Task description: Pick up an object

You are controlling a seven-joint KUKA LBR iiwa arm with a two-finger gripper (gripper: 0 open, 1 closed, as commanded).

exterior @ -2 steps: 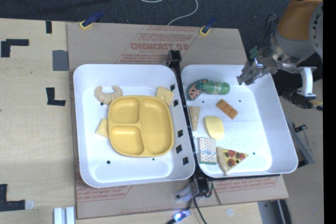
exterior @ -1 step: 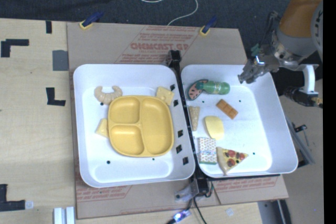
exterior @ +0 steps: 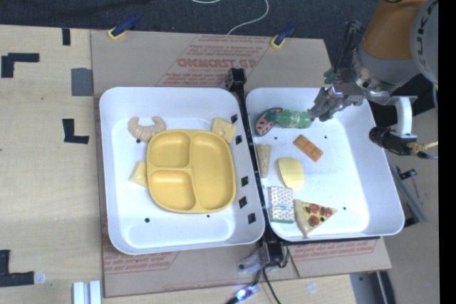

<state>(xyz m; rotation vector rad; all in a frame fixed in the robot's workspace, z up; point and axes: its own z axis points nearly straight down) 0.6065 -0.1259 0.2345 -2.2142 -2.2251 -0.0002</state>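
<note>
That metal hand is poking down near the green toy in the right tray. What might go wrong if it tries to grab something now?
1. The hand sits at one end of the green toy, so a grip there may slip off.
2. The watermelon slice touches the toy's other end and could get shoved along.
3. The orange cracker lies just below, so a slightly off reach might nudge it instead.

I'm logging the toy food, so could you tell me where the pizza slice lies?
The pizza slice lies in the right bin's near corner, beside the wrapped packet.
</note>
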